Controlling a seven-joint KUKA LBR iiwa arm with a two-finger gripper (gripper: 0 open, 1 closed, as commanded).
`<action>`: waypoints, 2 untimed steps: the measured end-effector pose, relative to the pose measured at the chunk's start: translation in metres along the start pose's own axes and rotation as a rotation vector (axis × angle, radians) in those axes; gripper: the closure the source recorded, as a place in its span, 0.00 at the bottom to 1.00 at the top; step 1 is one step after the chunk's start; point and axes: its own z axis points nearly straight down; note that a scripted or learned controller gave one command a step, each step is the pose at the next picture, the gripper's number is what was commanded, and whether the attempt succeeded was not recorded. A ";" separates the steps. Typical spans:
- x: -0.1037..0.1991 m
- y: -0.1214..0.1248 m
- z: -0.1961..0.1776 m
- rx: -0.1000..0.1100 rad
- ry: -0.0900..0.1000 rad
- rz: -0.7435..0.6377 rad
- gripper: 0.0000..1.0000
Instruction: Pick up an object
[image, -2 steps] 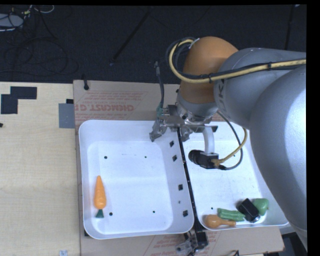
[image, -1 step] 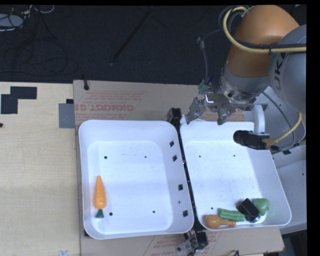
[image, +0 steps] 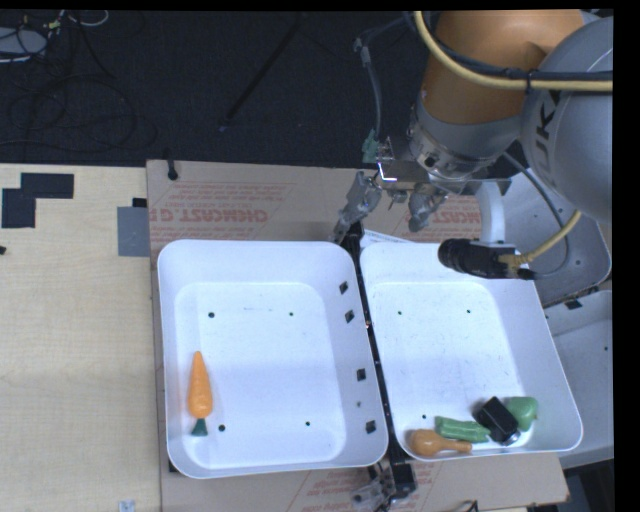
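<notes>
Here, a smooth tapered orange carrot (image: 200, 386) lies in the glossy left bin (image: 250, 262).

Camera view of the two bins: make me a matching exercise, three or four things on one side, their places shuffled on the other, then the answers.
Things:
1. carrot
2. black block
3. gripper
4. orange pear-shaped toy

Places:
A. above the far rims, where the bins meet
B. left bin, near its left wall
C. right bin's near rim
D. right bin's near right corner, beside green pieces

Pairs: 1-B, 2-D, 3-A, 4-C
</notes>
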 end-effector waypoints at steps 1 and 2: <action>0.083 -0.029 -0.126 -0.008 0.004 -0.006 0.00; 0.075 -0.018 0.016 0.015 -0.005 0.006 0.00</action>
